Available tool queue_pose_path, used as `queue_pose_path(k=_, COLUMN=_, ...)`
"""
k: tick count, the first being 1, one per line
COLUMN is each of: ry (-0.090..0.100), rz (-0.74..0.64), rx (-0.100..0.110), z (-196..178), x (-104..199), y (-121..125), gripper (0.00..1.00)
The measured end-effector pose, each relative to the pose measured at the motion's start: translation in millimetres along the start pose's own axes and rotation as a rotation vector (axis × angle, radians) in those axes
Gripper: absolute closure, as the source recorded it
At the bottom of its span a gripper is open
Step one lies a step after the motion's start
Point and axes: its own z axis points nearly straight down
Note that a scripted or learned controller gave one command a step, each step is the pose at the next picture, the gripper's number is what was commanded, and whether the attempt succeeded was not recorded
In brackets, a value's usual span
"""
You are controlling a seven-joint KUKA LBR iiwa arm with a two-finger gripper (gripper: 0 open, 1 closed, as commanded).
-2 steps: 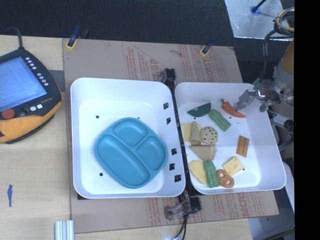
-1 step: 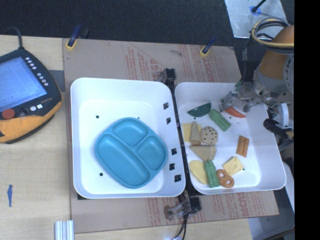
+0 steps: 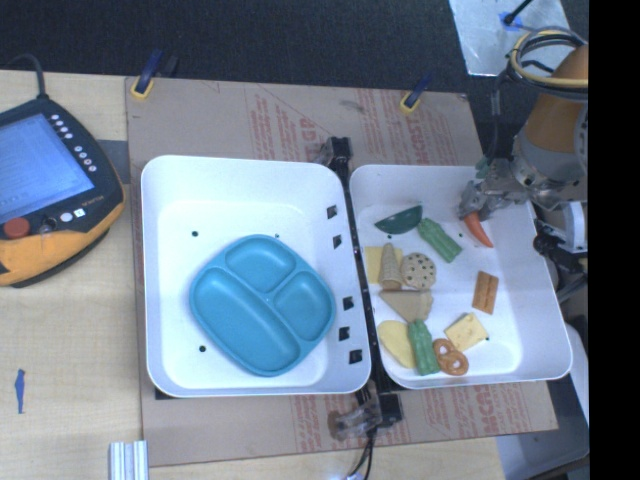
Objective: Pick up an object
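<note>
Toy food (image 3: 430, 293) fills the right bin (image 3: 530, 353) on a cardboard-covered bench (image 3: 250, 118).

Divided plate (image 3: 262, 303) in left bin (image 3: 165, 183) — food pieces (image 3: 418, 270) in right bin (image 3: 535, 363)

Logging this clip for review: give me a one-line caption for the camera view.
Gripper low over an orange carrot piece in the right bin; blue divided plate in the left bin.

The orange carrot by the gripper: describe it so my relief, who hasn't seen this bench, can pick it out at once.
Look in the right-hand white bin, the one scattered with toy food. At its upper right, just below the gripper, lies the carrot. It is the one small, tapered, bright orange-red piece, right of the green pickle.
</note>
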Motion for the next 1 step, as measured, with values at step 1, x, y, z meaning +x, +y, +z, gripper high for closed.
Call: queue_pose_path(k=1, ry=0.003, rz=0.004, rx=0.001, z=-45.3, x=28.1, y=-16.7, gripper=1.0)
